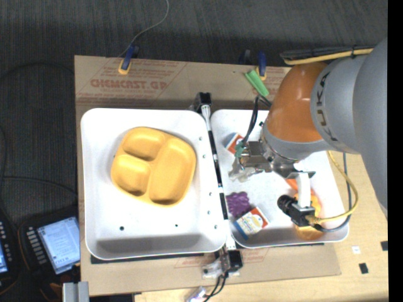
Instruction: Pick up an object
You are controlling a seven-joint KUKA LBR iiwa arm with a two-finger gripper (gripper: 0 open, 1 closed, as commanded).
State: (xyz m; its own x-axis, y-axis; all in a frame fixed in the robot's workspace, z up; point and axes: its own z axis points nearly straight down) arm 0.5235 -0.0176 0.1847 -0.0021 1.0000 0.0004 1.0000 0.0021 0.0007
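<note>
My gripper (242,167) hangs over the middle of the right bin (334,234), below the orange band of the arm. Its metal fingers point toward the bin's left side, and nothing shows between them. A purple bunch of grapes (238,202) lies just below the gripper on the bin floor. A small orange and white carton (250,222) sits at the bin's front, next to the grapes. A red and white packet (235,143) lies above the gripper, partly hidden by the arm. An orange object (310,201) rests at the right, partly covered by a black fitting on the arm.
The left bin (101,231) holds a yellow three-compartment tray (153,165). A ridge (216,168) divides the two bins. A green clip (257,82) and blue clips sit on the cardboard base behind the bins. Cables run along the right bin's edge.
</note>
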